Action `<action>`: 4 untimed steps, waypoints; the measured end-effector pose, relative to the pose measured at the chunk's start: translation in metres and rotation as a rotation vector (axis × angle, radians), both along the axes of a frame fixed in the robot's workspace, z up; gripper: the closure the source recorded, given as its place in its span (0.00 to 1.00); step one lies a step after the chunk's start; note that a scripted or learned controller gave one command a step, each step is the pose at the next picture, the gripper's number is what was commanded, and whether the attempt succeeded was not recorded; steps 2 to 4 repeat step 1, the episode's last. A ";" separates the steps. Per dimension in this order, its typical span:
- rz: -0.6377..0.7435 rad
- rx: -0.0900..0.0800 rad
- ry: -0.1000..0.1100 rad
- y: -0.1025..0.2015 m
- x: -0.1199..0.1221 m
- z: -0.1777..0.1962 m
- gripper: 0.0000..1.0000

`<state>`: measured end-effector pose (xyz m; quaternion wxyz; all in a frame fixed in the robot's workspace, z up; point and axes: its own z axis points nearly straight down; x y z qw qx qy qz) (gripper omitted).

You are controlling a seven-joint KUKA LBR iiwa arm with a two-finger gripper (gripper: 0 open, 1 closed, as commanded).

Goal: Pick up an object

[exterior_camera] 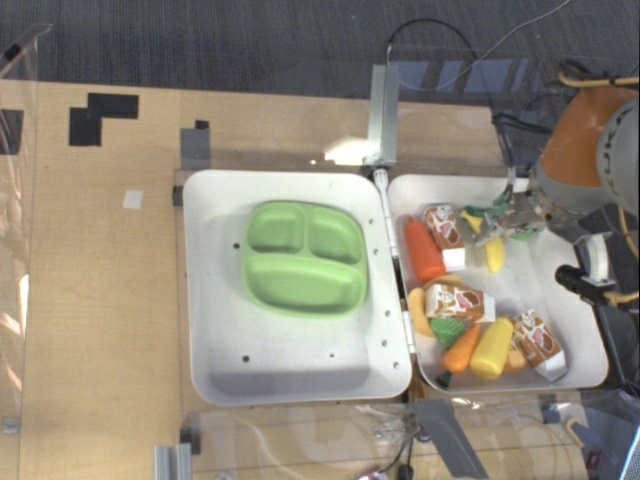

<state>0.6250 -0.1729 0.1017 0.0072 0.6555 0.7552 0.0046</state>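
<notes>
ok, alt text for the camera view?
The grey arm's gripper hovers over the right white bin, which holds toy food, near a small yellow banana-like piece. The left white bin holds a green sectioned plastic tray.

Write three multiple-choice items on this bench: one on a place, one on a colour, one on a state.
1. Where does the green divided tray lie?
A. in the left bin
B. in the right bin
C. on the wooden bench

2. What colour is the long block by the right bin's left wall?
A. blue
B. red-orange
C. white

3. How does the green divided tray sit?
A. flat, hollows upward
B. turned upside down
C. propped on its edge

Answers: 1 A, it rests inside the left bin; 2 B, the block is red-orange; 3 A, its three hollows face the camera.
</notes>
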 end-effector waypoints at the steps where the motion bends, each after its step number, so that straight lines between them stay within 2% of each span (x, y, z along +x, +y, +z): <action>1: -0.071 0.004 0.009 0.106 -0.016 0.103 1.00; 4: -0.071 0.004 0.009 0.106 -0.016 0.103 1.00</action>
